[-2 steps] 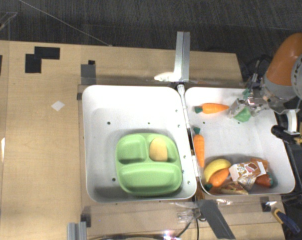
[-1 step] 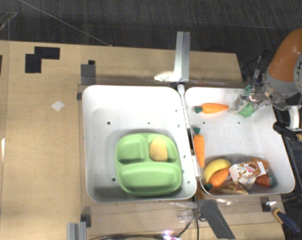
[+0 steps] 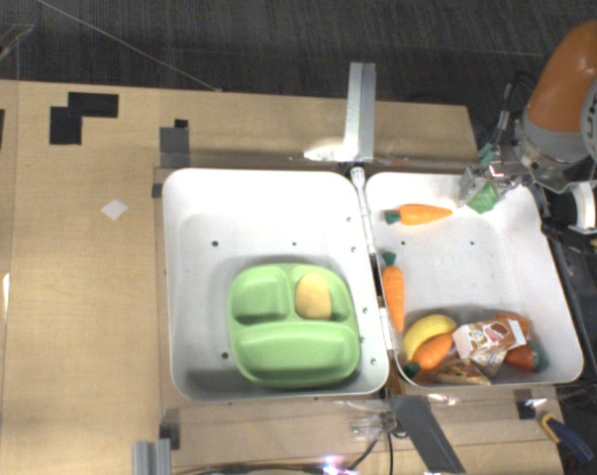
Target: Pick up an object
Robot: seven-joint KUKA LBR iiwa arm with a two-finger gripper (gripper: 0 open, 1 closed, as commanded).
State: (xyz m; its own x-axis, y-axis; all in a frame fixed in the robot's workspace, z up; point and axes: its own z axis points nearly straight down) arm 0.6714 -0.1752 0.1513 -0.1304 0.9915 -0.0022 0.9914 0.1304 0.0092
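My gripper (image 3: 486, 179) hangs over the back right corner of the right bin (image 3: 536, 265). A small green object (image 3: 484, 199) sits right at its tip; whether it is gripped is unclear. An orange carrot (image 3: 417, 214) lies to the left of it near the bin's back wall. A second carrot (image 3: 393, 297) lies along the bin's left wall. At the front of that bin are a yellow banana (image 3: 427, 329), a small orange piece (image 3: 435, 350) and a printed snack packet (image 3: 488, 339).
The left bin (image 3: 209, 226) holds a green divided tray (image 3: 293, 344) with a yellow round fruit (image 3: 314, 295) in its upper right compartment. A metal post (image 3: 360, 112) rises behind the divider between the bins. The arm's orange band (image 3: 570, 77) is at the upper right.
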